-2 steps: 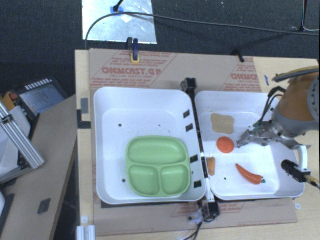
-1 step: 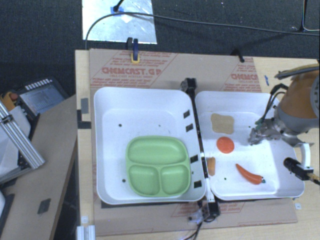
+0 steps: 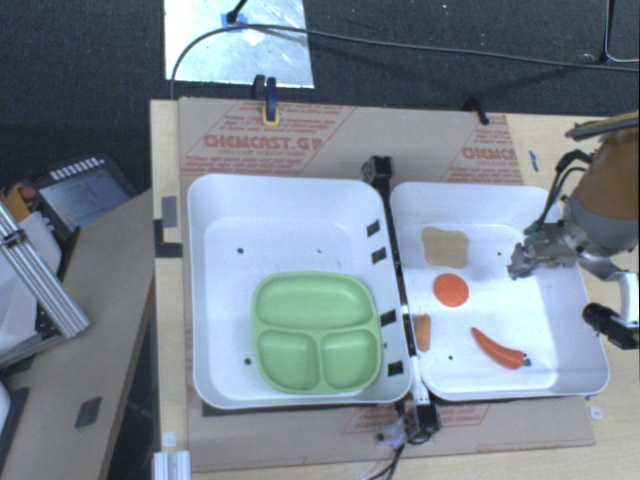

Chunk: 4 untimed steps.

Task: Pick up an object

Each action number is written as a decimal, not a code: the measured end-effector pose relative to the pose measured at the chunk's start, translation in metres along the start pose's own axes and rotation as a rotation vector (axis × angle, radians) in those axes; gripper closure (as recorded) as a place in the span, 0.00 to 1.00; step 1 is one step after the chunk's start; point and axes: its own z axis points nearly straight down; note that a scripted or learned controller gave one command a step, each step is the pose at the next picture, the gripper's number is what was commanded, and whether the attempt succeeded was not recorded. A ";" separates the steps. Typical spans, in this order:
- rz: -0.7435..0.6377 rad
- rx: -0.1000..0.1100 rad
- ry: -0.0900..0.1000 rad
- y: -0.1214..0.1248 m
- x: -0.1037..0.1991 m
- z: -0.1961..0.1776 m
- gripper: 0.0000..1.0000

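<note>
**benchwatcher:** Looking at the right bin (image 3: pixel 596 376) here. Four small bits in there: tan slice (image 3: pixel 445 247) toward the back, orange-red disc (image 3: pixel 451 290) just in front of it, long orange carrot-looking thing (image 3: pixel 498 348) lying at a slant nearer the front, and a little brownish-orange piece (image 3: pixel 422 332) tucked right against the left wall. Any read on the gripper (image 3: pixel 525 259)?

**grey_arm_fan:** Sitting over the right half of that same bin, roughly level with the gap between slice and disc, off to their right. Apart from all four pieces, closest to the slice and disc, well away from the brownish one. Pointing left, toward the middle of the bin. As for wide or narrow, honestly can't tell, just a grey blur at that end. Nothing seen gripped, though.

**benchwatcher:** Fair. And the left bin (image 3: pixel 204 268)?

**grey_arm_fan:** Just holding a green divided plate (image 3: pixel 316 330), three compartments, flat, sitting toward the front right. Both bins side by side on a brown printed board (image 3: pixel 330 140), with a yellow clamp (image 3: pixel 270 108) at its back edge.
</note>
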 end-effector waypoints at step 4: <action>-0.006 0.004 0.003 -0.007 0.101 -0.088 1.00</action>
